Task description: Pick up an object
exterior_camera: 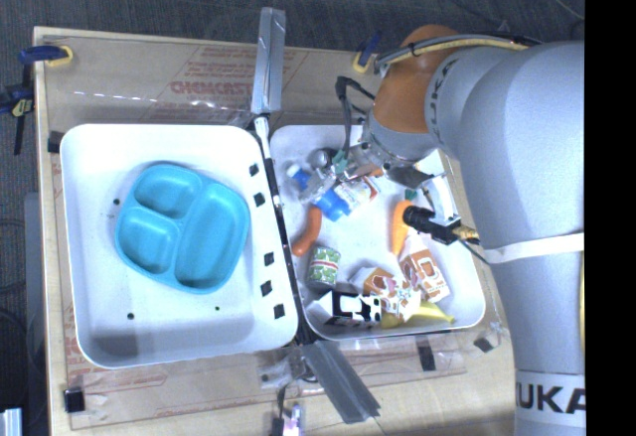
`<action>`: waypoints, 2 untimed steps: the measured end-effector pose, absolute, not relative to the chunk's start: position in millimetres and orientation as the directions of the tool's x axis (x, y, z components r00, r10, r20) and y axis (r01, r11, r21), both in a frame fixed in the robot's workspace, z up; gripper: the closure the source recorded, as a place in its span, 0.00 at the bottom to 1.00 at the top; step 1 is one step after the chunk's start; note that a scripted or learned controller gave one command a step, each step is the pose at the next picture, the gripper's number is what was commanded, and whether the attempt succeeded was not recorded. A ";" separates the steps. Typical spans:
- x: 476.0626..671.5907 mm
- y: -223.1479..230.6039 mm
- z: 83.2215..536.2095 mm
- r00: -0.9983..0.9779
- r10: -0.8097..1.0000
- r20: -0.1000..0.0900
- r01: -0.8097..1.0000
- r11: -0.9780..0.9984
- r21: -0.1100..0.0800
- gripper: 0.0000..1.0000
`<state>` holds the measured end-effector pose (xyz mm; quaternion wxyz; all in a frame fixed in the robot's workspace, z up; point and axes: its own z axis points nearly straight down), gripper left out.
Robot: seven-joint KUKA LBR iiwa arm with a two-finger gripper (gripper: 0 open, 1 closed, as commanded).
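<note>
Camera view looks down on two white bins set side by side on the counter (119, 57). The left bin (89, 305) carries a blue divided tray (184, 225). The right bin (467, 300) is crowded with small things: an orange carrot-like piece (307, 233) near the divider, a green-labelled can (323, 267), a second orange piece (399, 222), small cartons (425, 275), a black-and-white box (348, 307) and a yellow banana (429, 315) along the near wall.

The hand (343, 171) sits low over the far part of the right bin, among a jumble of blue and white wrappers (333, 198). Whether it is wide, narrow or holding anything I cannot tell; the wrist and clutter cover it.

The step in hand looks like choosing and closing on one piece. It would go best to settle on a single item with bare floor around it, and the carrot-like piece or the can seem freer than the tangled wrappers.

Room is tight: the divider lies close on one side, the far wall just behind, and the arm's bulk (517, 156) overhangs the bin's right rim. Straight up appears to be the clearest way out.
</note>
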<state>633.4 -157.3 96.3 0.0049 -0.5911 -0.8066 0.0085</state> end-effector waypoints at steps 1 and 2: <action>636.9 -155.7 108.0 -0.309 0.951 -0.008 0.951 0.309 -0.008 1.00; 657.2 -123.2 213.0 -0.129 0.992 0.000 0.992 0.129 -0.001 1.00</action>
